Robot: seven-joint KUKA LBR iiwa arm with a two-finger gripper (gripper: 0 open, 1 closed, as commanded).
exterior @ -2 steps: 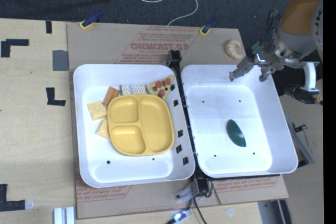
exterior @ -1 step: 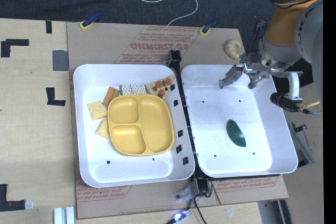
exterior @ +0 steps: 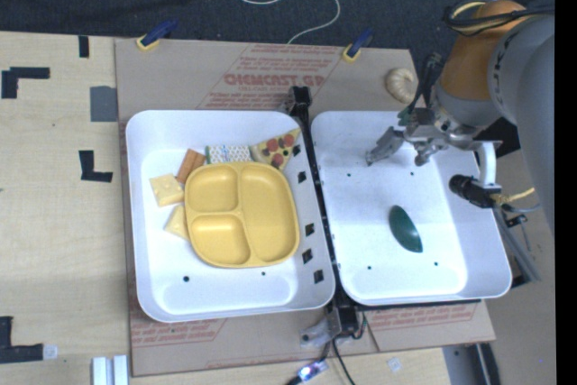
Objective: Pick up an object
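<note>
Yellow tray; dark green object; white bins.

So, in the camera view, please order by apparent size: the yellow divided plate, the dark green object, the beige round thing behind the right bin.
1. yellow divided plate
2. dark green object
3. beige round thing; it looks close to the green one, so these two are uncertain.

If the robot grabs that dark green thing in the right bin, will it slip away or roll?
Probably a bit slippery: the green object looks smooth and rounded, tapering toward its ends. It may skid or spin on the smooth floor of the right bin if nudged. It looks small and likely light, so the gripper should lift it easily.
</note>
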